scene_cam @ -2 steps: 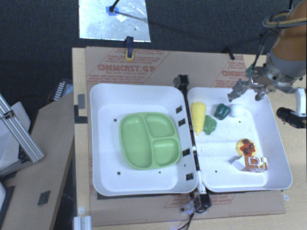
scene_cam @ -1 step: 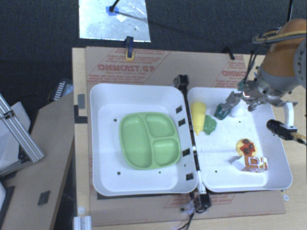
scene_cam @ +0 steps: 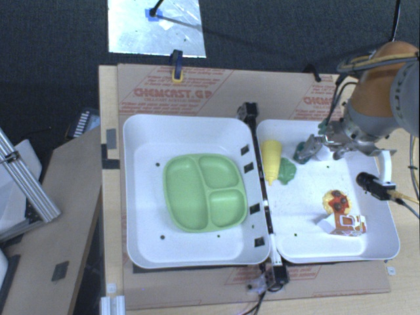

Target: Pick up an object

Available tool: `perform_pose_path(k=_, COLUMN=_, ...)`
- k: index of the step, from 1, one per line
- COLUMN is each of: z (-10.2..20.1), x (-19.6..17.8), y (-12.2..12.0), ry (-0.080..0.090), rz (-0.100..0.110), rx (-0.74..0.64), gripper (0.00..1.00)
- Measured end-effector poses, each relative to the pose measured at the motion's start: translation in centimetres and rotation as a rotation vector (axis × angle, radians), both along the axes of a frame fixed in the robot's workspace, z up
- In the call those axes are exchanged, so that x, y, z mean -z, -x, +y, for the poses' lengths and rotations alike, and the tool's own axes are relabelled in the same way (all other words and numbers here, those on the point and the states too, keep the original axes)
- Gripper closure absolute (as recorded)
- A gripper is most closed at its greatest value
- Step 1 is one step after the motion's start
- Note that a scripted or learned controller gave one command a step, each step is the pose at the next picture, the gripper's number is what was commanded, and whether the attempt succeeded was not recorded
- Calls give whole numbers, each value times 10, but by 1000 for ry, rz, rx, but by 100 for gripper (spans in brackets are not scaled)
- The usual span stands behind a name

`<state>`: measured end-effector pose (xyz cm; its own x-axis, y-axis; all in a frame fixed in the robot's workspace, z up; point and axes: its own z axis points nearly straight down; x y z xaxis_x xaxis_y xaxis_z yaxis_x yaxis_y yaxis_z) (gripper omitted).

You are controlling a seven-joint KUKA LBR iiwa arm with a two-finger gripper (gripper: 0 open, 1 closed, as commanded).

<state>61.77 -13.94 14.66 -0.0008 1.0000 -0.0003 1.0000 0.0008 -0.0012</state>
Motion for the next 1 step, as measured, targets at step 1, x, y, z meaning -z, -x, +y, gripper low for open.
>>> perform_pose_path(k=1, z=-1, x=59, y=8, ry=-1, rz=2, rx=0, gripper=0)
